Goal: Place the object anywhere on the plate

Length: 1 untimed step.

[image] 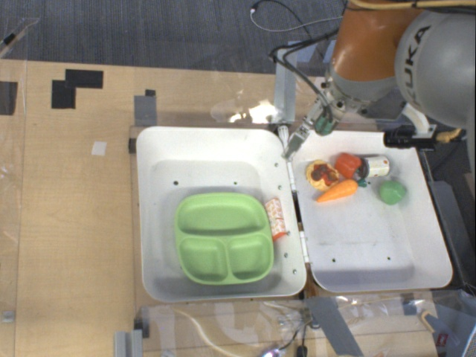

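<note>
While the gripper (pixel 291 146) hung over the seam between the bins, its finger state could not be told.

Nothing lay on the green plate (pixel 223 238) in the left bin (pixel 160 169); a small packet (pixel 275 218) touched its right rim. The carrot (pixel 336 192) and other toys sat in the right bin (pixel 387 251). A good pick likely needed a centred, straight descent. "KUKA" read on the arm (pixel 413 50).

Grey arm with its orange band fills the upper right of the frame, wrist angled down-left, slim pincer (pixel 292 143) pointing toward upper centre, tips close together.
</note>
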Motion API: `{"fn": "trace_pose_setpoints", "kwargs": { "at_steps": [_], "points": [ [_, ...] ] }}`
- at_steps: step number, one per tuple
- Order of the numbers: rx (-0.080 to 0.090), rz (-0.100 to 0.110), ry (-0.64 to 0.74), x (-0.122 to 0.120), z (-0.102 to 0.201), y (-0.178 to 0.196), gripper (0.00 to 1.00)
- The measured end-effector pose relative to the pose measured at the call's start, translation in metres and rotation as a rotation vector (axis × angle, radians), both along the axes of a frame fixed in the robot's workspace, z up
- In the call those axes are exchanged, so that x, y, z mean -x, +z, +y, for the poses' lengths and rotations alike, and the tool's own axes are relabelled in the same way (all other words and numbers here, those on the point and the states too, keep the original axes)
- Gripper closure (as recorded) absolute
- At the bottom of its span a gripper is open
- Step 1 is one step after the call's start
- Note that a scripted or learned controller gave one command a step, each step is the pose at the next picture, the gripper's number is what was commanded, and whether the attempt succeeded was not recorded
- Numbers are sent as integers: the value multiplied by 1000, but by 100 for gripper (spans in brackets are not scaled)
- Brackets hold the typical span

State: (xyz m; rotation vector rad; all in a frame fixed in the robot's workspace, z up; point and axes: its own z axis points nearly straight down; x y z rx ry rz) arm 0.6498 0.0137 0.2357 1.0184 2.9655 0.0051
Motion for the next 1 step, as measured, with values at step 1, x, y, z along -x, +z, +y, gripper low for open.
{"fn": "trace_pose_setpoints", "kwargs": {
  "at_steps": [1],
  "points": [
    [0, 1, 53, 44, 21, -50, 0]
  ]
}}
